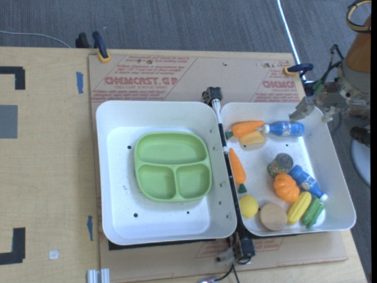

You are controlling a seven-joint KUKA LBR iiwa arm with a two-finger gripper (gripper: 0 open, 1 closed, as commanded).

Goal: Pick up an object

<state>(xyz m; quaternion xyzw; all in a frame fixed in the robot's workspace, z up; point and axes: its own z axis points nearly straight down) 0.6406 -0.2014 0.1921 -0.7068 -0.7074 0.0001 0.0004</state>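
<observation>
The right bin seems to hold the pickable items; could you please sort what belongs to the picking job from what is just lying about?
Job:
gripper
blue bottle
two toy carrots
toy orange pumpkin
toy lemon
toy banana

Lying about:
green divided plate
left bin

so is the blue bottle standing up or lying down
Lying down: the blue bottle rests on its side on the right bin floor, white cap toward the carrot.

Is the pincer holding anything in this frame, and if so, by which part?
Nothing is held. The pincer sits at the right bin's upper right corner, beside the blue bottle, with nothing between its tips.
</observation>
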